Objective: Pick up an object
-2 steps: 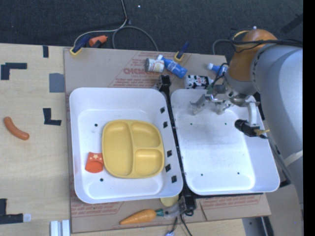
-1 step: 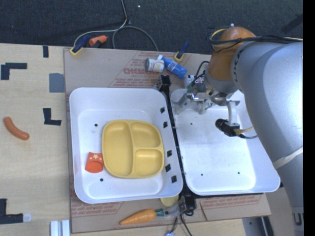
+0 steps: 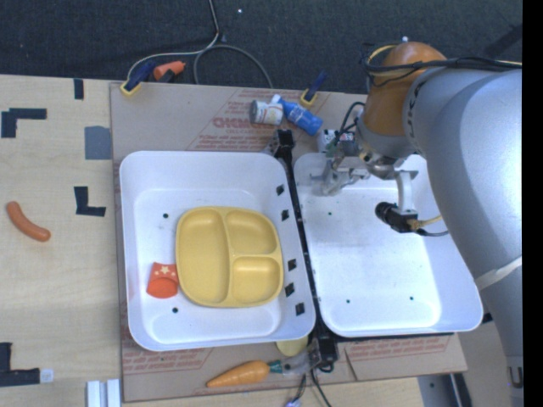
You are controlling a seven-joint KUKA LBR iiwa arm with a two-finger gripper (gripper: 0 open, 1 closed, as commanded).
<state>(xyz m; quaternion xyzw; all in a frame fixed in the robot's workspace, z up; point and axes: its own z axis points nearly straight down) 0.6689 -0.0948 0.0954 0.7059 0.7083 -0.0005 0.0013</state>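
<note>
A yellow divided plate [image 3: 229,255] lies in the middle of the left bin [image 3: 140,189]. A small orange-red cup [image 3: 163,281] rests against the plate's left edge. My gripper [image 3: 329,176] hangs low over the far left corner of the right bin [image 3: 382,312], beside the wall between the two bins. I see nothing held under it. The grey arm with its orange band [image 3: 399,66] comes in from the right and covers the right bin's far right part.
Outside the bins, a toy carrot [image 3: 240,373] lies at the front edge, an orange sausage [image 3: 27,221] on the wooden bench at left, and a blue and white bottle [image 3: 287,113] behind the bins. A clamp [image 3: 157,72] and cable sit at the back.
</note>
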